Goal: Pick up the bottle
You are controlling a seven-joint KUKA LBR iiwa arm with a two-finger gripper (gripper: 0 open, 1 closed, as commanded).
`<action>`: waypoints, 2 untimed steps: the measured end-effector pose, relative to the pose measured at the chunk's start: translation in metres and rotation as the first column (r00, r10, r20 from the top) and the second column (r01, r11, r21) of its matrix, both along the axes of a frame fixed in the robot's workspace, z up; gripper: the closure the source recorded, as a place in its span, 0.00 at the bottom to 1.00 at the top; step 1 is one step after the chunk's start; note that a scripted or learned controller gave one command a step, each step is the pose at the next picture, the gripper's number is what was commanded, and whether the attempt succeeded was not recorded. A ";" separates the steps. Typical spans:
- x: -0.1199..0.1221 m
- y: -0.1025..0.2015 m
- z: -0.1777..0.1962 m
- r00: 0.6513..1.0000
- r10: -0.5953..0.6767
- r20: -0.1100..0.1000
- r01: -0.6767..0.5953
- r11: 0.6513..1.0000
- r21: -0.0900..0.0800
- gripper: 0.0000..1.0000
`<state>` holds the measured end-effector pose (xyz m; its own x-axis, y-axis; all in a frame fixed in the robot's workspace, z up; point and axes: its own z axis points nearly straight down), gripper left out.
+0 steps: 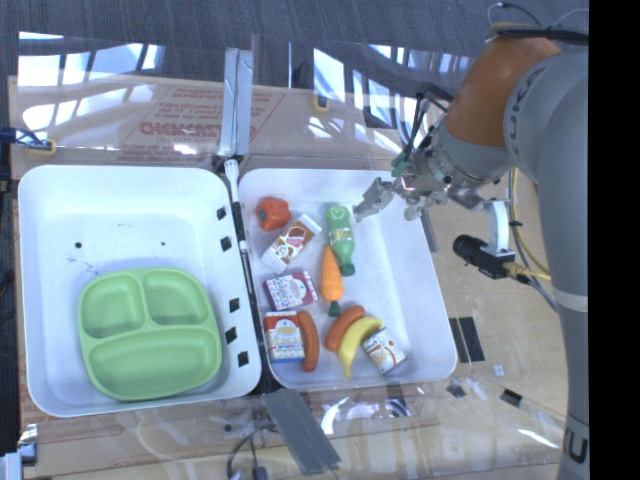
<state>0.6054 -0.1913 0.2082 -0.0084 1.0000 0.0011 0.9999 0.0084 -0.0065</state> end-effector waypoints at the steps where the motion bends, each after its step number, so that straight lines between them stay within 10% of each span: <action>1: 0.052 -0.016 -0.060 0.998 -0.064 0.001 0.064 0.998 -0.001 0.00; 2: 0.051 0.009 -0.117 0.995 0.101 0.002 -0.101 0.995 0.001 0.00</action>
<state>0.6565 -0.1824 0.0910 -0.1096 0.9940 0.0019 0.9940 0.1096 -0.0047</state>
